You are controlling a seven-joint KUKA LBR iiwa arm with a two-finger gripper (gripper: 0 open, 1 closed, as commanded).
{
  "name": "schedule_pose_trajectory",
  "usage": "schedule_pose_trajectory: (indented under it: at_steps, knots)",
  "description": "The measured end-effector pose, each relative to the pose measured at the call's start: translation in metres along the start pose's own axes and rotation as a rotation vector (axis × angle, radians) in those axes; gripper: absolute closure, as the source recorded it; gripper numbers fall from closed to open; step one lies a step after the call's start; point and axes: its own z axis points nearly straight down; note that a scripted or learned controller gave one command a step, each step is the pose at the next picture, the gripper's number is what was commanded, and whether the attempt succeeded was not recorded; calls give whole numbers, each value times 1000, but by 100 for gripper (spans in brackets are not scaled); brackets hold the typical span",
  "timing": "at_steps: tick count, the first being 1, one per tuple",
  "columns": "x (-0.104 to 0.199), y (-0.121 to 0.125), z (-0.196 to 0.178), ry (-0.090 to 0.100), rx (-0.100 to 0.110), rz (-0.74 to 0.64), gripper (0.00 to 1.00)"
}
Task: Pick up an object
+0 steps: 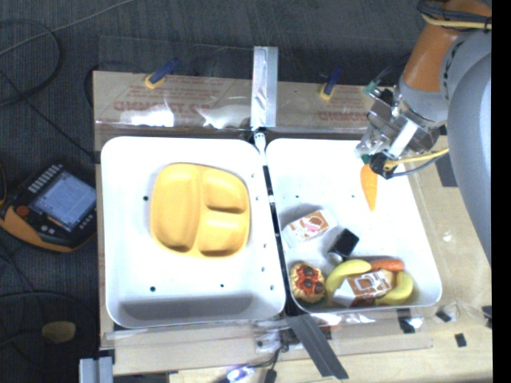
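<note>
While one fixed camera looks down on both bins, every line below is taken from that camera view.

Claw: the gripper (375,159) is seen over the upper right part of the right bin (427,238), at the end of the grey arm (471,94) that reaches in from the right.

Claw state: the fingers are closed on the top end of an orange carrot (369,188), which is seen caught between them.

Task's thing: the carrot hangs from the claw, above the bin floor in the bin's upper right area, well apart from the other items.

Long axis: the carrot's length runs straight down the view from the claw, thick end up at the fingers, pointed tip below; it lies directly beneath the claw rather than to either side.

Judged stage: the object appears gripped and lifted; what is left is judged to be a clean raise, with slip from the narrow hold as the risk.

Other contents, right bin: a small packet (308,225), a black block (344,242), a banana (351,272) and a round pizza-like toy (306,281) are gathered toward the lower edge.

Left bin (120,238): a yellow divided tray (200,208) is set at its middle.
</note>
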Motion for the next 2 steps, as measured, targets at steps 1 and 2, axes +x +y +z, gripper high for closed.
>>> schedule_pose_trajectory:
  at_steps: [1, 2]
  knots:
    - [-44, -16, 18, 1, 2, 450, 100]
    - [-16, 4, 120, 0, 0, 643, 100]
